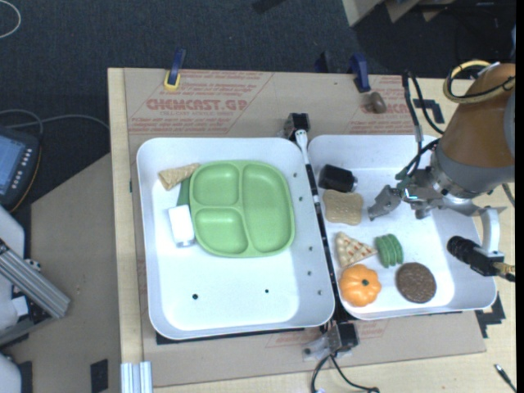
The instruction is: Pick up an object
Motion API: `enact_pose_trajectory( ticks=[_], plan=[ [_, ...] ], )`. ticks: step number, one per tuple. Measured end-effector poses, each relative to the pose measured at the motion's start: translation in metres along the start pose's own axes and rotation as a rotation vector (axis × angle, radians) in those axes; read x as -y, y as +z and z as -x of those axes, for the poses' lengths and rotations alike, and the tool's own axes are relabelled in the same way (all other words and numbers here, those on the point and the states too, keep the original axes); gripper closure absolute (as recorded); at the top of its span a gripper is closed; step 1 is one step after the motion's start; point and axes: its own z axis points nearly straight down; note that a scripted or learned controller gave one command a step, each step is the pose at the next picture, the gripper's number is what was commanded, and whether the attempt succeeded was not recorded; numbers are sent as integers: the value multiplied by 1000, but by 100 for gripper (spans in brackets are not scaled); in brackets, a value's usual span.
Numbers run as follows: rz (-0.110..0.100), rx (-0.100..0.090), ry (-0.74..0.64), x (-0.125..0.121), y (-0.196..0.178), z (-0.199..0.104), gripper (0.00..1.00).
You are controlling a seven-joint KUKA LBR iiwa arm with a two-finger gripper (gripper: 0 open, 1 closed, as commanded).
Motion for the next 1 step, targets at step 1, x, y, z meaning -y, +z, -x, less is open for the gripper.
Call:
enact_pose_trajectory(
  ticks=[1],
  plan=[
    [0, 0, 1, -4, 47, 7, 0]
  ],
)
